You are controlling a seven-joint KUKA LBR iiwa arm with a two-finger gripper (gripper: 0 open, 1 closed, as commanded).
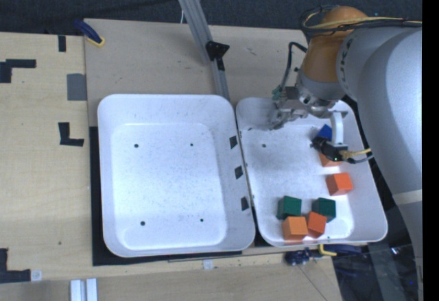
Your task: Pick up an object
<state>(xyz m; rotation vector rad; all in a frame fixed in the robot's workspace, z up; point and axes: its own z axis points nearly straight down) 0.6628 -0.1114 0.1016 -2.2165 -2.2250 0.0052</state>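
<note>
My gripper (280,116) hangs over the far left corner of the right bin (274,169), with nothing visible in it. Several blocks lie in that bin. Two green blocks (289,206) (324,208) and two orange blocks (295,227) (316,223) cluster at the near edge. Another orange block (339,184) sits by the right wall. A blue block (324,132) and an orange block (330,160) lie further back on the right, partly hidden by a black cable part. All blocks are well away from the gripper.
The left bin (168,169) stands beside the right one. A slanted metal pole (195,11) rises behind the bins. The arm's large grey body (391,101) covers the right side of the bench.
</note>
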